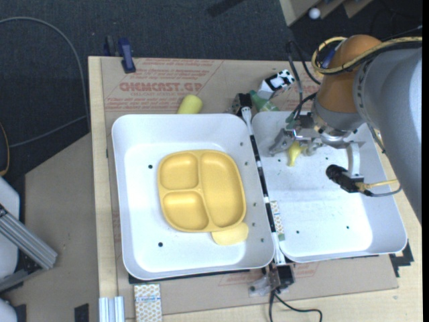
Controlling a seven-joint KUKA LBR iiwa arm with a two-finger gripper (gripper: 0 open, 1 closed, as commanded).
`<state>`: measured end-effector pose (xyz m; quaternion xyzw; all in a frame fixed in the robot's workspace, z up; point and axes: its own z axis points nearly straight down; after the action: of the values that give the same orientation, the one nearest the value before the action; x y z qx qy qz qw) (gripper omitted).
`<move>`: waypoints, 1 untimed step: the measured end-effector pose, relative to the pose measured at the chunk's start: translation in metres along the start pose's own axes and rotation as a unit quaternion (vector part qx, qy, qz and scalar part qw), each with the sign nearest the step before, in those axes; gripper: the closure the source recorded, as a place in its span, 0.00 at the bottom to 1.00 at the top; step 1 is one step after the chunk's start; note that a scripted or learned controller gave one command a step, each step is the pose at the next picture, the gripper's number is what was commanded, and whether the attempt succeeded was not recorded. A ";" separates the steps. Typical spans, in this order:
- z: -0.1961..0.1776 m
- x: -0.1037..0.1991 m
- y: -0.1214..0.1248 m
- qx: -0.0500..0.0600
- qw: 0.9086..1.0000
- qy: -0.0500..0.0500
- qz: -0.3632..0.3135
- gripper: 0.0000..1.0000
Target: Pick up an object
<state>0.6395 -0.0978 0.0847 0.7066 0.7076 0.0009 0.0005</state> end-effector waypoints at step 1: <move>-0.010 0.000 0.000 0.000 1.000 -0.001 0.000 1.00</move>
<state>0.6396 -0.0982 0.0950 0.7063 0.7079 0.0004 0.0008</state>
